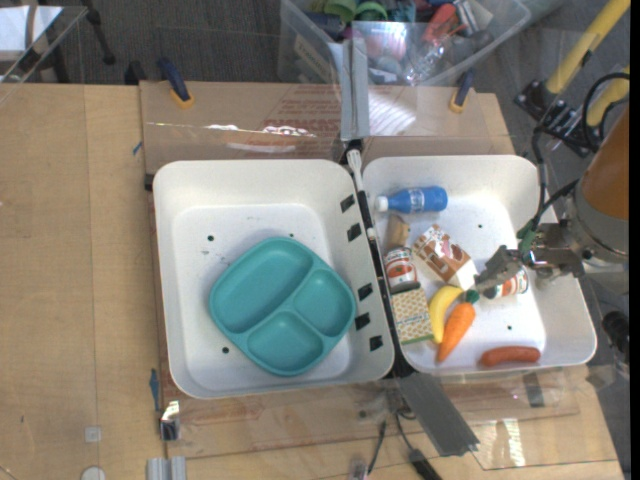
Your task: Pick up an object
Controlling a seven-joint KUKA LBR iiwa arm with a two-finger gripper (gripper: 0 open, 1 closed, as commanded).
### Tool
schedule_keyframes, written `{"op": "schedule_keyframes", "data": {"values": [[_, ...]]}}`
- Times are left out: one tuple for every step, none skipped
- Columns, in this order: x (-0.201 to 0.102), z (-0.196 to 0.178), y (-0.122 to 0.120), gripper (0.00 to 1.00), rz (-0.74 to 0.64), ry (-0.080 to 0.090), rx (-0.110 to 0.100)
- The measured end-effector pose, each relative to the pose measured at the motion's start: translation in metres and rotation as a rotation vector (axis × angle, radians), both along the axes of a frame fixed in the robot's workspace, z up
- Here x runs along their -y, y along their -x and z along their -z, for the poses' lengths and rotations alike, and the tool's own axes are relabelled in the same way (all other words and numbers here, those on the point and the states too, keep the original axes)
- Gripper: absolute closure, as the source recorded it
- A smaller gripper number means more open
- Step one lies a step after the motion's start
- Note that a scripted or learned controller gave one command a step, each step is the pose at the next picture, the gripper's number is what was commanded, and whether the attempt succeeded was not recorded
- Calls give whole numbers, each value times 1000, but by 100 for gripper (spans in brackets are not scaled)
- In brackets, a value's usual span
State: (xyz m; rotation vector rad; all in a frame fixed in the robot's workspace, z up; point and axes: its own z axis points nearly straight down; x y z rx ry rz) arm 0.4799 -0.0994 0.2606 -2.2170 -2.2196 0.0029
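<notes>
Two white bins sat side by side on the wooden bench. The left bin (180, 268) had one thing in it, a teal plate (282, 306) with three parts, lying flat near the middle.

The right bin (560, 343) was full of little toys. A blue bottle (412, 201) lay on its side near the back. In front of it was a small jar (401, 269) with a red label, close to the wall between the bins. Just beside the jar was a red and white snack box (443, 256). Nearer the front lay a checked packet (410, 315), with a yellow banana (443, 308) touching an orange carrot (455, 330). A red sausage (510, 355) lay by the front edge, apart from the others.

The robot arm came in from the right, over the right bin. Its gripper (497, 275) was low down, near the right side of the bin, just to the right of the banana and the carrot. Something small, red and white (512, 286), was right by its tip. I could not tell if the hand was wide or pinched, or if it was holding anything.

Behind the bins stood a clear tub (400, 13) full of bright toys.
</notes>
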Motion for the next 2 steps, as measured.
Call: {"op": "schedule_keyframes", "data": {"values": [[11, 170, -2, 0, 3, 2, 13], [14, 159, -4, 100, 8, 9, 21]]}}
